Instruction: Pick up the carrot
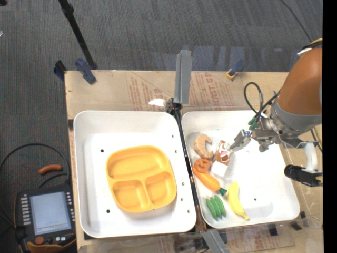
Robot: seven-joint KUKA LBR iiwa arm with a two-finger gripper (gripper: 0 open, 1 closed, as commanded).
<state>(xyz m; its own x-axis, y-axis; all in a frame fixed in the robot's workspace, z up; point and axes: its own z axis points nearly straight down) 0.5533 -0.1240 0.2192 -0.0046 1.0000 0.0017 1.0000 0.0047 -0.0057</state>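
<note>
Carrot (206, 180) lying in the right bin (274, 204), nothing touching it.
Tool (238, 142) hovers above the croissant-looking thing (202, 145); can't tell its finger state.

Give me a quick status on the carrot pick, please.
Claw above right bin, holding nothing visible. Carrot lies untouched near the divider. Croissant, wrapped snack and pea pods crowd it.

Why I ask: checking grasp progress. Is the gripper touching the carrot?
Apart. The camera view shows the gripper up and right of the carrot, with white bin floor between them.
</note>
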